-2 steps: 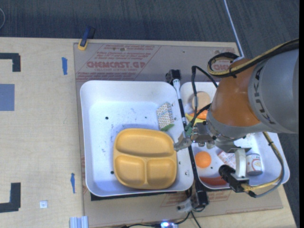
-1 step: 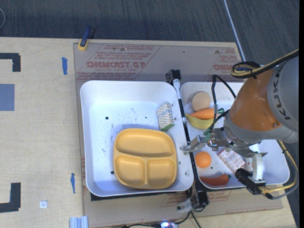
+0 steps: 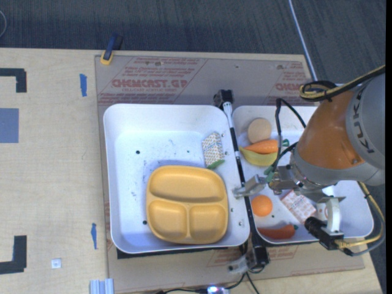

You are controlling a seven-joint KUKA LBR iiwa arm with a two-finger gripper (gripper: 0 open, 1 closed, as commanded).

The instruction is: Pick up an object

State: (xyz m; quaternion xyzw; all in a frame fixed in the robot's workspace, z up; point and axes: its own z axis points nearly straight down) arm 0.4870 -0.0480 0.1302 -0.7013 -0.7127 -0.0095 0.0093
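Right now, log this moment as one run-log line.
gripper: over divider between bins | grasp: none seen | right bin: orange ball, carrot | left bin: yellow tray

1. Dark blue-grey carpet [image 3: 184,11] is stretching across the floor beyond the bench.
2. A pale wooden benchtop [image 3: 49,164] is showing black corner marks [image 3: 17,78] and strips of blue tape [image 3: 83,84].
3. A printed cardboard sheet [image 3: 184,78] is lying flat beneath two white bins [image 3: 116,164].
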